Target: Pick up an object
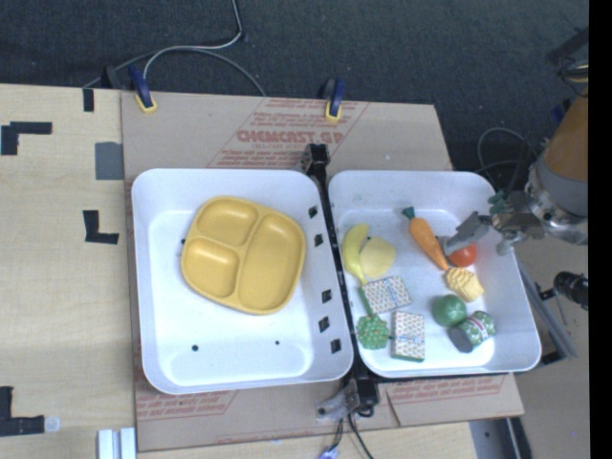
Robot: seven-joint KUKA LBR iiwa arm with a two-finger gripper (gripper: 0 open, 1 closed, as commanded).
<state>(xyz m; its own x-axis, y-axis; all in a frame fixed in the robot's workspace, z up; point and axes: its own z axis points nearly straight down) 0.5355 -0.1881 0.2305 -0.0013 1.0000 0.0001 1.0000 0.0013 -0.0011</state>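
The right bin (382,185) holds several toy foods: an orange carrot (426,240), a red tomato (463,254), a yellow corn piece (464,281), a green pepper (448,309), a small can (475,330), a banana (354,245), a yellow lemon (378,254), two checkered boxes (385,294) (409,336) and a broccoli (372,331). My gripper (486,234) hangs at the bin's right side, just above and right of the tomato. Its fingers are spread open, and nothing sits between them.
The left bin (158,285) holds a yellow divided plate (243,253). Both bins rest on a cardboard sheet (277,132) held by two clamps at the back. A black divider (330,256) runs between the bins. The arm's grey body (564,175) sits beyond the right rim.
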